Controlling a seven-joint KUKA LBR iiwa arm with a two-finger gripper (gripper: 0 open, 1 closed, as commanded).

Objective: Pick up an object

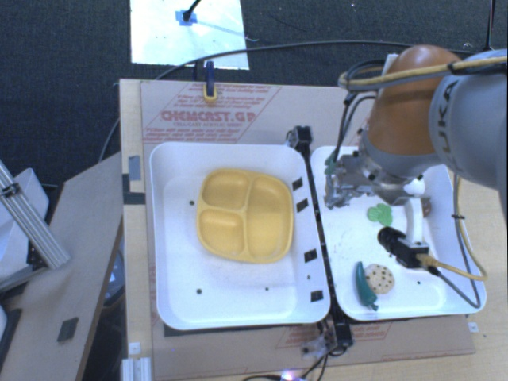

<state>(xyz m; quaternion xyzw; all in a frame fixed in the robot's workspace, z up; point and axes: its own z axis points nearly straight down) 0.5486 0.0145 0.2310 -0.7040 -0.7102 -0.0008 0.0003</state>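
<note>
Where the right bin [444, 296] holds small things, a round spotted cookie [381, 279] lies near its front, touching a curved teal piece [365, 286], with a green leafy bit [379, 212] farther back. The metal end effector [340, 187] hangs over that bin's left side; I cannot tell its state. A smooth yellow tray [244, 214] with three dips sits in the left bin [178, 292].

Glossy yellow plastic plate [244, 215], smooth white plastic bins [171, 236], matt cardboard [238, 113]

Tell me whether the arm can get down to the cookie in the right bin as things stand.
Probably yes. The cookie lies uncovered near the front of the right bin, beside a teal piece; the gripper sits further back.
</note>
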